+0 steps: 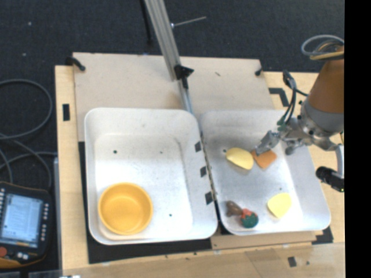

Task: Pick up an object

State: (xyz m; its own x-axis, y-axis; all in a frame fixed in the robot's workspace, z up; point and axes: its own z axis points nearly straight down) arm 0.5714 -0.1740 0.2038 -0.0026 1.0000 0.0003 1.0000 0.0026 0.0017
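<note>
Sitting in left bin point(98, 126): yellow bowl point(125, 207)

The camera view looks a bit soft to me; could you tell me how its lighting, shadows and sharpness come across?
In the camera view, lighting is even and diffuse, with no strong glare on the white bins; the yellow bowl casts hardly any shadow; the whole frame is mildly soft, and the gripper by the orange piece is too blurred to read its fingers.

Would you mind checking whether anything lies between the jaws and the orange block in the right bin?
Nothing visible does. The gripper sits right at the orange block, at its upper edge. The pale yellow piece lies against the block's left side, beside it rather than in the gripper's path, though it may crowd a grasp from that side.
</note>
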